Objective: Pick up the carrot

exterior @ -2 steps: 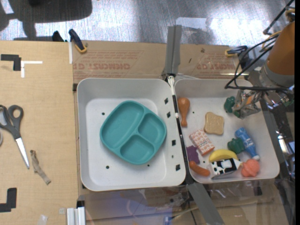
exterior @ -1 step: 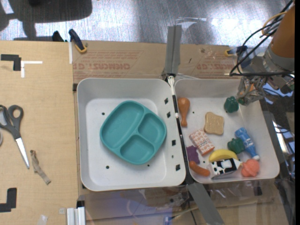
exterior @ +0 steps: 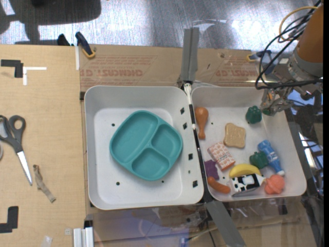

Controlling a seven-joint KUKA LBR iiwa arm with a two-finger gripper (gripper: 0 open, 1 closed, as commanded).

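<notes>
The carrot (exterior: 201,121) is an orange tapered piece lying along the left wall of the right bin (exterior: 295,153), thick end towards the back. My gripper (exterior: 273,104) hangs over the bin's back right corner, well to the right of the carrot and just beside a dark green toy (exterior: 253,115). Nothing of the carrot is near it. Cables and the wrist blur the gripper's tip.
The right bin also holds a toast slice (exterior: 235,136), a pink box (exterior: 221,156), a banana (exterior: 244,170), a blue bottle (exterior: 270,156), an orange-red sausage-like piece (exterior: 219,186) and a coral toy (exterior: 275,184). A teal divided plate (exterior: 146,144) lies in the left bin (exterior: 97,153). Scissors (exterior: 18,143) rest on the bench.
</notes>
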